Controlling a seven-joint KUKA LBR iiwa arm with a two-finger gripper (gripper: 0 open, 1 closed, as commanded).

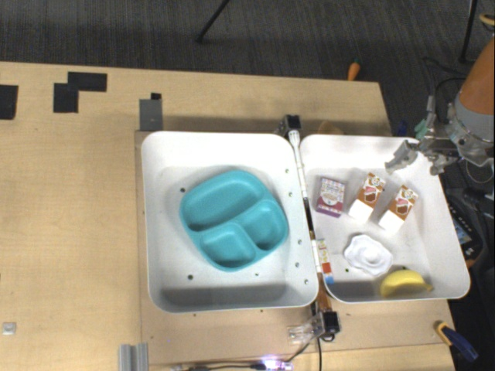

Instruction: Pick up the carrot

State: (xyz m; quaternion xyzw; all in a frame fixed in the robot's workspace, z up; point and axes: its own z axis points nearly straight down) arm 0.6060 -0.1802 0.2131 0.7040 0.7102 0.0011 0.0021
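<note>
Camera view, near edge first: right bin (456, 280) holds a yellow banana (404, 283) in its near corner, against the front wall. Just behind it lies a white crumpled wad (367, 253). Further back, two brown-and-white cartons (370, 194) (400, 205) lie side by side, tilted, close together. A purple packet (331, 196) lies left of them, near the wall between the bins.

Left bin (155, 207) holds a teal divided tray (232, 219), set at a slant, roughly centred.

Gripper (408, 155) hangs over the far right part of the right bin, above and behind the cartons, apart from all items. Its opening: cannot tell, too small and grey on grey. Nothing seen held.

Carrot: location cannot be told. At the far bench edge, outside both bins, sits a small orange piece (353, 70); too small to tell what it is.
</note>
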